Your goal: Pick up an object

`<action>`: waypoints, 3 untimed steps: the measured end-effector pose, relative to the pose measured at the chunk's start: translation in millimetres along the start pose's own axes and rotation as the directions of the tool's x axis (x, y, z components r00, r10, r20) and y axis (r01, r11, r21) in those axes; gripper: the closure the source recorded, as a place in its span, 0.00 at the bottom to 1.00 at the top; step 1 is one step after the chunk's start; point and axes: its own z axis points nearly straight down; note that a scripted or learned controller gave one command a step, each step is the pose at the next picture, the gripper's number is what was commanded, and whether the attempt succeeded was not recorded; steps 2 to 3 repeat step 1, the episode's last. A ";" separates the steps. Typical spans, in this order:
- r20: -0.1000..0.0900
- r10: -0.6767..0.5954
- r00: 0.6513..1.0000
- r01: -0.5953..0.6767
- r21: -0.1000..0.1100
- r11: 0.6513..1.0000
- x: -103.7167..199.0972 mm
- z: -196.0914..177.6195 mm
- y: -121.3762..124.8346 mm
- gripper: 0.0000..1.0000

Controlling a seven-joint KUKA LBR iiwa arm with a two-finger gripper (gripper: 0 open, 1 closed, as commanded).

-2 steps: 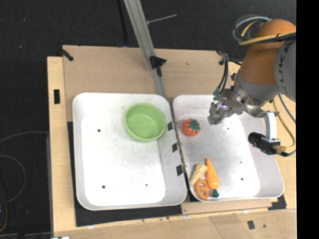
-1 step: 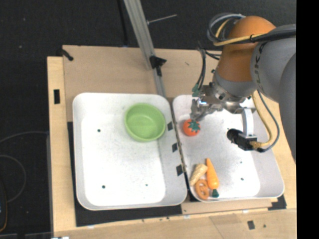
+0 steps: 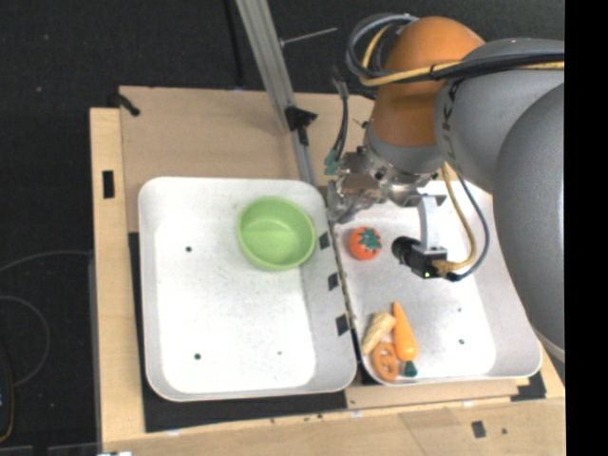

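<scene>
A small orange-red tomato-like toy (image 3: 364, 243) with a green top lies in the right bin (image 3: 475, 345), near its back left corner. My gripper (image 3: 348, 204) hangs just above and behind it, at the divider between the bins, under the orange wrist band. A carrot (image 3: 404, 331), a pale yellow piece (image 3: 377, 330) and a round orange slice (image 3: 385, 360) lie together at the right bin's front left. A green bowl (image 3: 275, 234) sits in the left bin (image 3: 190, 302), at its back right.
A grey metal pole (image 3: 271, 60) slants up from the back of the bins. The arm's bulk covers the right bin's back right part, and a black cable plug (image 3: 418, 255) hangs beside the tomato toy. The wooden bench (image 3: 190, 131) surrounds both bins.
</scene>
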 end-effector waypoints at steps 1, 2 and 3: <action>0.000 0.000 1.000 0.000 -0.001 1.000 50.6 -10.9 24.1 1.00; 0.000 0.000 1.000 0.000 -0.001 1.000 50.6 -10.9 24.1 1.00; 0.000 0.000 1.000 0.000 -0.001 1.000 50.6 -10.9 24.1 1.00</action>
